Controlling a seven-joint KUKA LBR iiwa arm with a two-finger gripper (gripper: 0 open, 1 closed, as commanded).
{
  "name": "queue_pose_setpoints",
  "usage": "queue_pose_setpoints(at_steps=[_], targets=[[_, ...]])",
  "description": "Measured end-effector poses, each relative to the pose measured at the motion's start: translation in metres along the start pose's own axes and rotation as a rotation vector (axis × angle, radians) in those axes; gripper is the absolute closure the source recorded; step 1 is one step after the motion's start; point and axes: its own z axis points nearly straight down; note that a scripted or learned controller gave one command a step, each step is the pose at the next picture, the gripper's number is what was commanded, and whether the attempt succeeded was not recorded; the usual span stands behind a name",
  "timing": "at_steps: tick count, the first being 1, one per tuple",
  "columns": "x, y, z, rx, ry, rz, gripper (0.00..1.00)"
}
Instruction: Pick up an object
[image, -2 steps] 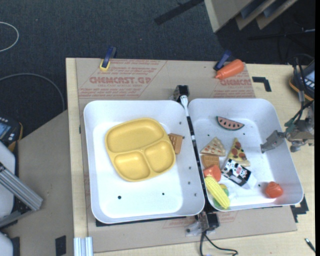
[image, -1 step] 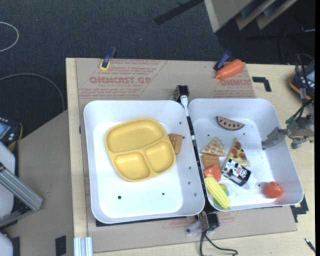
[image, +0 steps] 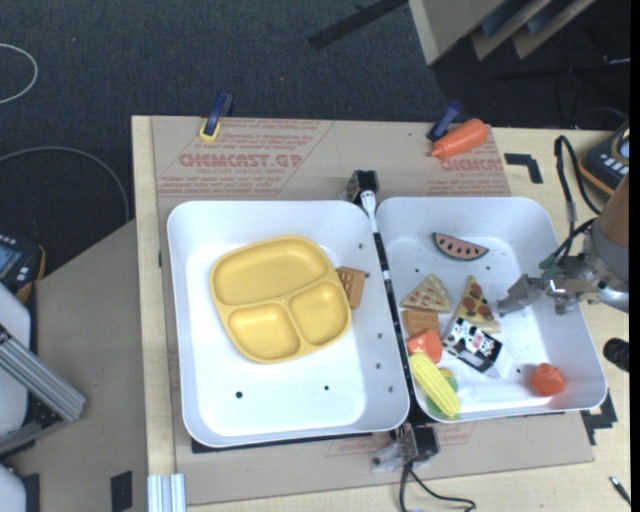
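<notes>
Gripper (image: 532, 290) at 3 o'clock of the right bin (image: 520, 215), fingers spread, gripping nothing; pizza slice (image: 476, 300) just beside at 9.

Left bin (image: 190, 300): divided plate (image: 280, 297) inside.
Right bin (image: 520, 215): toy foods clustered along its left side; gripper (image: 535, 293) over its right.

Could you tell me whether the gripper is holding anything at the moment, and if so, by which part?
Nothing is held: the gripper hangs over bare floor of the right bin, with no object between its fingers.
</notes>
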Motion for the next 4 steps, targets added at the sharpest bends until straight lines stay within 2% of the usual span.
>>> queue_pose_setpoints(at_steps=[2, 3, 4], targets=[[-0.006, 0.003, 0.080, -0.006, 0.001, 0.001, 0.00], [-0.007, 0.005, 0.066, -0.016, -0.003, 0.001, 1.00], [-0.010, 0.007, 0.002, -0.014, -0.007, 0.000, 1.00]])
